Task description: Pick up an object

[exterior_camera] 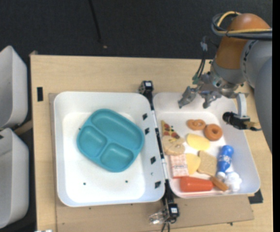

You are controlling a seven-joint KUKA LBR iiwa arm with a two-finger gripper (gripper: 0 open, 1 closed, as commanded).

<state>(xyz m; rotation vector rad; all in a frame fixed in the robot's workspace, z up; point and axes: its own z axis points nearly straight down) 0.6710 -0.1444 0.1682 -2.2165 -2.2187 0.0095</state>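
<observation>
On the wooden desk [43, 139], the left white bin [65, 178] holds a teal divided plate [110, 140], three compartments showing, lying flat a little left of the ridge where the two bins meet. Black clips [146, 86] sit at the far end of that ridge and another cluster at the near end.

The right white bin [248, 144] carries all the small pieces, gathered in its near half. Just right of the ridge lies a small patterned packet [167, 128], with a round cracker-like biscuit [173, 146] below it and a pink-and-white wafer packet [179, 166] nearer the front. A red block [196, 184] lies along the front wall. Right of the biscuit come a yellow piece [198, 141] and a slice of toy bread [207, 164], touching. Beyond the yellow piece sit two toy doughnuts [196, 124], the darker one [213, 131] to the right. A blue-and-white bottle [225, 159] lies right of the bread, with a white lump [233, 179] at its near end.

The gripper [199, 96] hangs over the far part of the right bin, beyond the doughnuts, its fingers spread apart with nothing between them. The grey arm with its orange band [229, 52] rises behind it to the right.
</observation>
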